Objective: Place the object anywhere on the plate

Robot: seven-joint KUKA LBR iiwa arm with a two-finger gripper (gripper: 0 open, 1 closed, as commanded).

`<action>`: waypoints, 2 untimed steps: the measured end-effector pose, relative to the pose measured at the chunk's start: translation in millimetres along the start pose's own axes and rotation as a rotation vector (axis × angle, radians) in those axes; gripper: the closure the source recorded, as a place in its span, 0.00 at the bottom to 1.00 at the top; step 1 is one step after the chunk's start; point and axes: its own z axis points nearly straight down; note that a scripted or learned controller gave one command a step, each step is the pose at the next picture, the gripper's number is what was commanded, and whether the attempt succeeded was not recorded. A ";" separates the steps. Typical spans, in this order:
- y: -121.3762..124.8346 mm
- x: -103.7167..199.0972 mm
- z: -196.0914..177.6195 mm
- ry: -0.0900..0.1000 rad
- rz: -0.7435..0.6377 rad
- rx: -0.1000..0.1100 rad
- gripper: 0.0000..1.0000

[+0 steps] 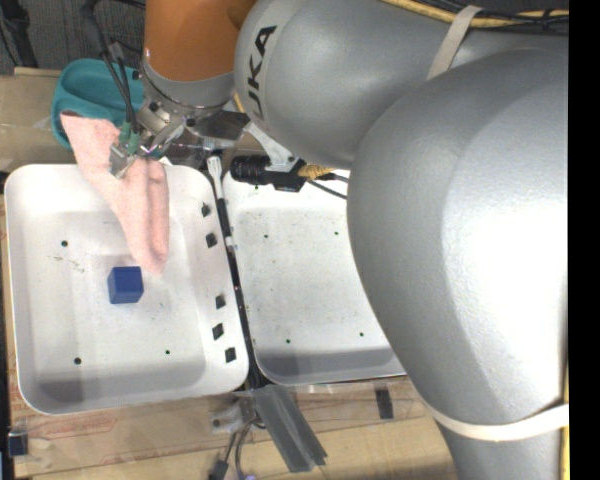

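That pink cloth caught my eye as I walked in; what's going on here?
The arm's gripper holds the pink cloth by one end, and the rest hangs over the left bin. A blue cube sits in that bin. A teal plate lies beyond the bin's far edge, so the cloth isn't set down yet.

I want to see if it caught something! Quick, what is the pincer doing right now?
Pincer: shut on the pink cloth, which hangs from it over the left bin, above the blue cube.
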 end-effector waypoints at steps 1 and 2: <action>-4.1 46.0 31.0 0.001 -0.224 0.002 1.00; -27.9 0.6 65.4 0.002 -0.341 0.002 1.00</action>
